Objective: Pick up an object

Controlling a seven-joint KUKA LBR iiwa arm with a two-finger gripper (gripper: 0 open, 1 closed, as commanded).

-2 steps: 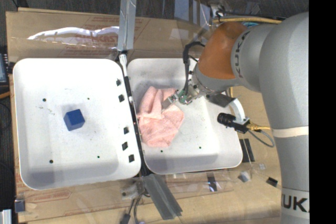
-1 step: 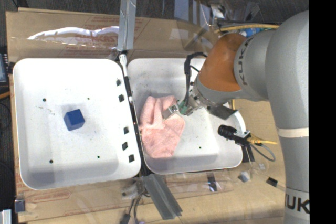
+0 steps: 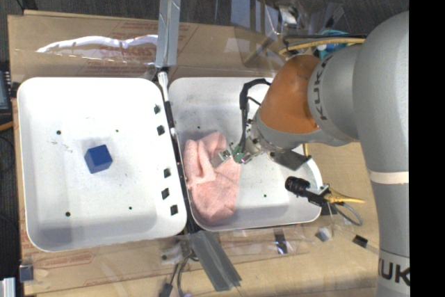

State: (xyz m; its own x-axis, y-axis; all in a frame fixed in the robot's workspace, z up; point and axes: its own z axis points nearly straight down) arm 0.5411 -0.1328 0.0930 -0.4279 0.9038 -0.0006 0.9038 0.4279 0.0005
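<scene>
The arm [image 3: 348, 94] is reaching in from the right across the counter [image 3: 90, 52] and hanging over the right bin [image 3: 201, 90], while the left bin [image 3: 42, 122] is holding a blue cube [image 3: 99, 158] well apart. The pink cloth [image 3: 211, 181] is lying against the right bin's left wall, its long axis running near to far. The claw [image 3: 233, 154] is sitting at the cloth's upper right edge, touching or just above it; I cannot tell how it is set, so the cloth is lying just left and nearer.

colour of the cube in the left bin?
Blue: the small solid blue cube, clearest in the camera view.
</scene>
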